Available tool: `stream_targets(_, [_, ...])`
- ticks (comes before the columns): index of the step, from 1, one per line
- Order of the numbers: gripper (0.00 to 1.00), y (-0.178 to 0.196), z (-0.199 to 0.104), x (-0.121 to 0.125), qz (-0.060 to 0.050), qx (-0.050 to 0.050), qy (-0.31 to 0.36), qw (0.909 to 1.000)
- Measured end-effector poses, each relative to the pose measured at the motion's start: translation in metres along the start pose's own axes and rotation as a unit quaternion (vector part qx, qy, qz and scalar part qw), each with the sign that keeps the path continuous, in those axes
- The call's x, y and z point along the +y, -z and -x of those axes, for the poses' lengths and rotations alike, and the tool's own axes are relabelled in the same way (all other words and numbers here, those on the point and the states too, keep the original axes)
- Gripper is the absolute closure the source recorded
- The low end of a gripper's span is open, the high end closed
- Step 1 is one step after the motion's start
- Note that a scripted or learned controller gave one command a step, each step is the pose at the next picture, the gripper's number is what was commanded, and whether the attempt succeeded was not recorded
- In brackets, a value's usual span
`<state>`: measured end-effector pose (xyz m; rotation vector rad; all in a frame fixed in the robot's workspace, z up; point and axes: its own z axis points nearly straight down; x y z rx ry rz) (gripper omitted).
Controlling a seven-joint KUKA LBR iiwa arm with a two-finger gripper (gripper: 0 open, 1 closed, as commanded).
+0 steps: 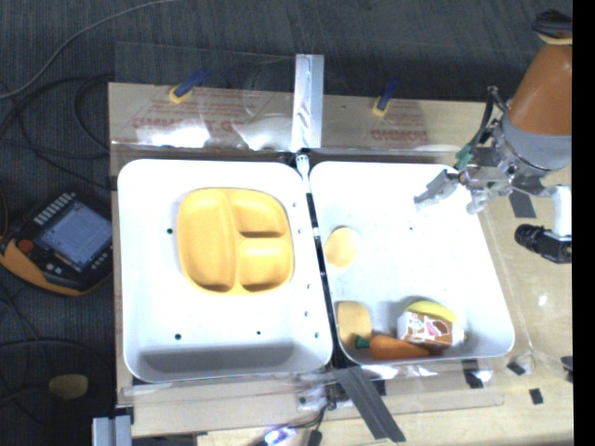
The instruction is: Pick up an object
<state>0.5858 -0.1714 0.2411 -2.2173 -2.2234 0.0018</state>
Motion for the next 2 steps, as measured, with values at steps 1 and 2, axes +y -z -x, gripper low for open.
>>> stream_targets(1, [0.00, -0.042, -0.054, 0.052, 0.000, -0.001, 0.141, 0.9900])
stream_targets(2, [0.00, -0.020, -0.014, 0.034, 0.002, -0.002, 0.254, 0.9672])
